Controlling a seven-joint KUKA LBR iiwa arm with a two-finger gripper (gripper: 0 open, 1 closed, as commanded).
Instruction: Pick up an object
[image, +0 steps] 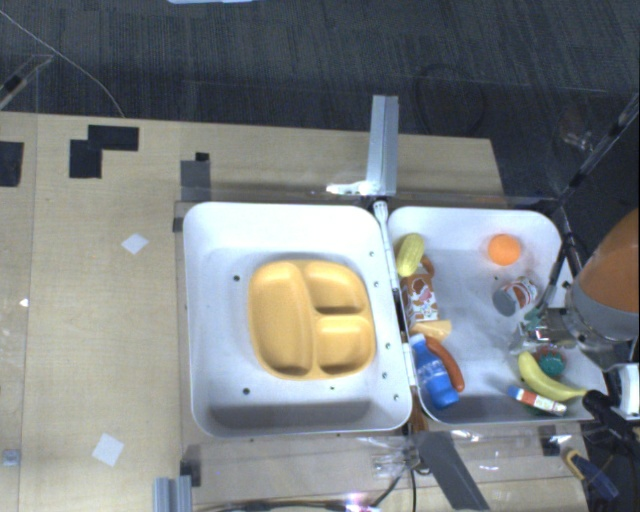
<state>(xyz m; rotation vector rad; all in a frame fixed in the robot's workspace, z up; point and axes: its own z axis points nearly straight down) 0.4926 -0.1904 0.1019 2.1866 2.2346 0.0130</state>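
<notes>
The right bin (468, 232) holds several items. A yellow corn cob (410, 253) and a printed packet (422, 295) lie along its left wall, with a cheese wedge (432, 328), a blue bottle (433, 374) and a sausage (453, 366) below them. An orange ball (505, 249) sits at the back, with a small can (514, 296) below it. A banana (546, 378), a teal item (551, 363) and a marker (535, 400) lie at the front right. My gripper (538, 330) hangs low between the can and the banana, close to both.
The left bin (215, 330) carries a yellow divided tray (308, 318). A metal post (383, 140) stands behind the divider between the bins. The grey arm with its orange band (612, 280) covers the right bin's right edge.
</notes>
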